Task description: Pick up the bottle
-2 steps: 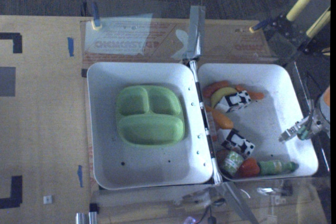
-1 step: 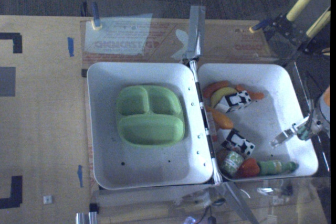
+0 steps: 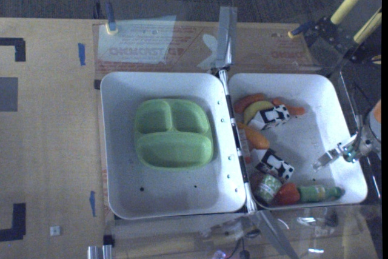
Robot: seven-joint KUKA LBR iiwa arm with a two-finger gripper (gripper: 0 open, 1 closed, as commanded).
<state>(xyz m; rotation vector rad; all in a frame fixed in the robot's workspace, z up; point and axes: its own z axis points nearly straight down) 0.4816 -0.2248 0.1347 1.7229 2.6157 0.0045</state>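
we count 2 white bins on the surface (image 3: 48, 130), side by side. left bin (image 3: 121, 191) holds 1 green divided tray (image 3: 174, 132), sitting nr the middle, a bit toward the far edge. right bin (image 3: 321, 100) holds the rest, all crowded along its left wall and near edge.

the bottle (image 3: 319, 193), 1 of them, green, lies on its side along the near edge of the right bin, toward the near-right corner. just left of it, touching or nearly so, is 1 red round item (image 3: 288, 194), then 1 green-and-red round thing (image 3: 267, 187) at the near-left corner. we count 2 black-and-white cow-pattern cartons: one (image 3: 274, 116) nr the far-left part of the bin, one (image 3: 275, 164) lower down by the left wall. approx 3 orange/yellow food pieces (image 3: 257, 137) sit around the upper carton; exact count hard to tell.

the jaws (image 3: 339, 153) are at the right edge of the right bin, above the bottle w/ bare bin floor between. they're gripping nothing; we cannot tell if they're spread or closed.
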